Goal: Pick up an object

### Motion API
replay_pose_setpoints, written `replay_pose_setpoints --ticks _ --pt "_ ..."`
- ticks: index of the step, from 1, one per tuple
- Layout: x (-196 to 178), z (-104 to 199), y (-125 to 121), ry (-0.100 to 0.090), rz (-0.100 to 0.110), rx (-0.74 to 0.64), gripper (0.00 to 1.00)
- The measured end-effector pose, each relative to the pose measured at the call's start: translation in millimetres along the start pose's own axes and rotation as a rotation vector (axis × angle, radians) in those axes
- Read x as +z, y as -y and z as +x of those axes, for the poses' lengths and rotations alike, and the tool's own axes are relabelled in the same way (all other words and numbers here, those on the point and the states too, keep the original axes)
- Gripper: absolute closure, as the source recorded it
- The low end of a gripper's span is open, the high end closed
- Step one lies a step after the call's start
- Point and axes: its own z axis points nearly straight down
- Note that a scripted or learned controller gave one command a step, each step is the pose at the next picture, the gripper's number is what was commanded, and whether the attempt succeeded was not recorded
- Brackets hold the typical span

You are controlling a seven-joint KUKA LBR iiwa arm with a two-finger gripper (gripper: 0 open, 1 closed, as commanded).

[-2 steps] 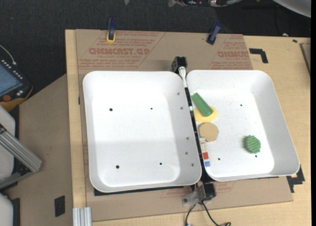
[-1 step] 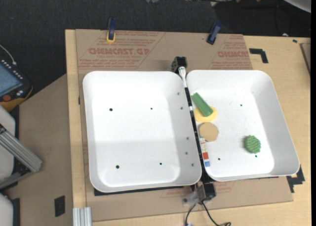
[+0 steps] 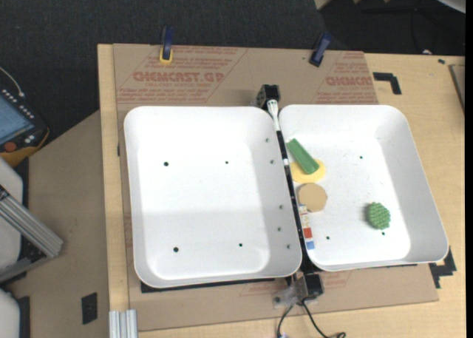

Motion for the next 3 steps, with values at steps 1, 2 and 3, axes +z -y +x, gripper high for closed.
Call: replay_pose_setpoints --ticks 1,2,3 --pt "-10 1 0 -0.001 -0.002 -0.001 1.0" --pt "-21 2 0 -0.002 -0.005 -0.003 1.0" --pt "-32 3 0 -0.003 -0.009 -0.005 1.0"
